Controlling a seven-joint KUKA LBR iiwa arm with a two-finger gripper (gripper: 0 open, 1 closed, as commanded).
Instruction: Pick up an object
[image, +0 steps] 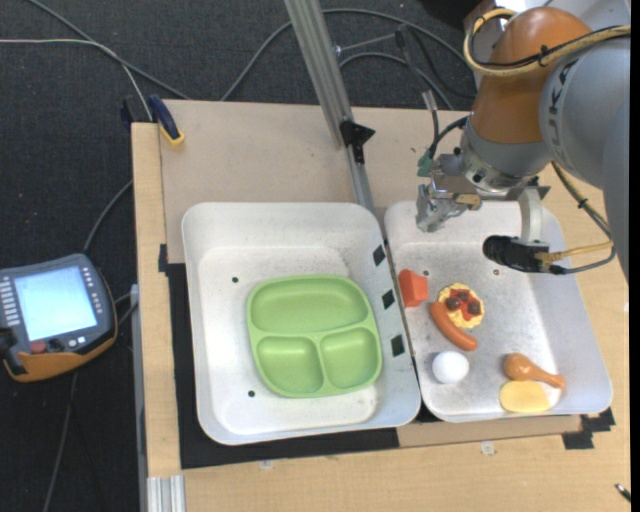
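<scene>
Yellow toy food (526, 398) is sitting low down, so the gripper (432, 216), whose fingers' gap I cannot tell, is needing to come straight down.

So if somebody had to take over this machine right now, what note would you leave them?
Claw: over the back left corner of the right bin, nothing visibly in it; fingers too unclear to call.
Right bin: orange block, sausage, small pizza, white ball, drumstick, yellow piece.
Left bin: green divided plate.
Done: nothing picked yet.
Left: lower onto one item, likely the orange block as nearest, grip, lift.
</scene>
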